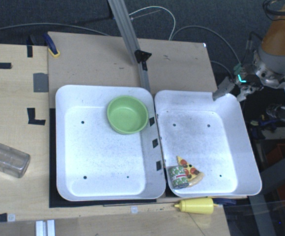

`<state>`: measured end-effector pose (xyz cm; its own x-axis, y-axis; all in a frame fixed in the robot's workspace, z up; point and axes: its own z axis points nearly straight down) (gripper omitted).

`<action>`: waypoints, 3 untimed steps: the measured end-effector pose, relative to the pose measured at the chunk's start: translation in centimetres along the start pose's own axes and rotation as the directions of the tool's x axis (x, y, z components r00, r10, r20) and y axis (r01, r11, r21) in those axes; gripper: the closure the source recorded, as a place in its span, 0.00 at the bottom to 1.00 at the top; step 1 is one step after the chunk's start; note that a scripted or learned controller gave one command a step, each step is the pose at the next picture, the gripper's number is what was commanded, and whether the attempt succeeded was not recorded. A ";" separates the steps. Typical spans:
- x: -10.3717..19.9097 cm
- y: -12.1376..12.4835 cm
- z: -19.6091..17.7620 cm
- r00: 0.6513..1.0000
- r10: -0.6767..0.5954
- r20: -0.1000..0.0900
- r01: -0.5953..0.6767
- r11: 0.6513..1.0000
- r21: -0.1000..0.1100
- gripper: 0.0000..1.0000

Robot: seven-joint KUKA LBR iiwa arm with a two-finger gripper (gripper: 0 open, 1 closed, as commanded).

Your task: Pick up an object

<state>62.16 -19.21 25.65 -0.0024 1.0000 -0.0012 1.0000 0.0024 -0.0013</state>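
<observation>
- We saw two candidate objects: a green bowl (128, 114) sat upright in the left bin (69, 146), near its back wall toward the divider, and a small colourful packet (184, 175) lay flat in the right bin (231, 146), at its front left corner.
- We judged both easy to reach from above, since each lay apart from other items.
- The gripper (227, 88) hovered at the back right corner of the right bin, well apart from both objects; we could not tell the state of its fingers.
- Outside the bins, a yellow bottle (197, 205) lay on the bench just in front of the right bin, and a clear plastic cylinder (4, 157) lay far left.
</observation>
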 end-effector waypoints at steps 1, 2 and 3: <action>-0.1 0.3 6.4 1.000 0.000 -0.001 0.000 1.000 0.006 0.00; 0.6 0.4 12.8 1.000 0.000 -0.002 0.000 1.000 0.007 0.00; 0.7 0.4 16.9 1.000 0.000 0.001 0.000 1.000 0.000 0.00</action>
<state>62.51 -18.54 8.74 -0.0027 1.0000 -0.0018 1.0000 0.0027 -0.0015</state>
